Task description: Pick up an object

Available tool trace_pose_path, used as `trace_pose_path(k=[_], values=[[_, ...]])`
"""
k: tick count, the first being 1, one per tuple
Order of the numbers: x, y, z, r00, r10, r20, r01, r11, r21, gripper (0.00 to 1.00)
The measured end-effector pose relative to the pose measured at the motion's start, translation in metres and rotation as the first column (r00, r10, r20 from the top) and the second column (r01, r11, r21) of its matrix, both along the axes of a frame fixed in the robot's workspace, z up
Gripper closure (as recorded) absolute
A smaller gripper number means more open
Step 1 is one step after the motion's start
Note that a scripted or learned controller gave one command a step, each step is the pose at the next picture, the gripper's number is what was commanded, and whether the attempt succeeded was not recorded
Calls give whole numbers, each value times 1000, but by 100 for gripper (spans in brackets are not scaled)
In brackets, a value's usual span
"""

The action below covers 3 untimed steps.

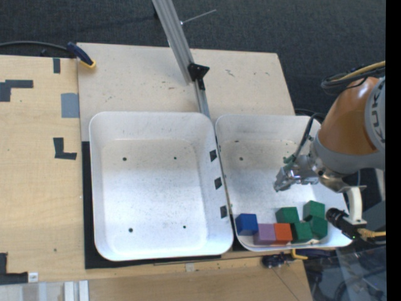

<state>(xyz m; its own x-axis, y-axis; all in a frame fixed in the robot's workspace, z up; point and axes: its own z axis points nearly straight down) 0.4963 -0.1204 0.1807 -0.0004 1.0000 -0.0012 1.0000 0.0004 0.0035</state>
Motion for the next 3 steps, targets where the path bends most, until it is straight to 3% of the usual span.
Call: trace_pose_path(k=[2,3], values=[[18,-6,100,1000,1,1,-1,1000,0,100],[31,42,82,1000,5,-6,-5,1000,2,100]])
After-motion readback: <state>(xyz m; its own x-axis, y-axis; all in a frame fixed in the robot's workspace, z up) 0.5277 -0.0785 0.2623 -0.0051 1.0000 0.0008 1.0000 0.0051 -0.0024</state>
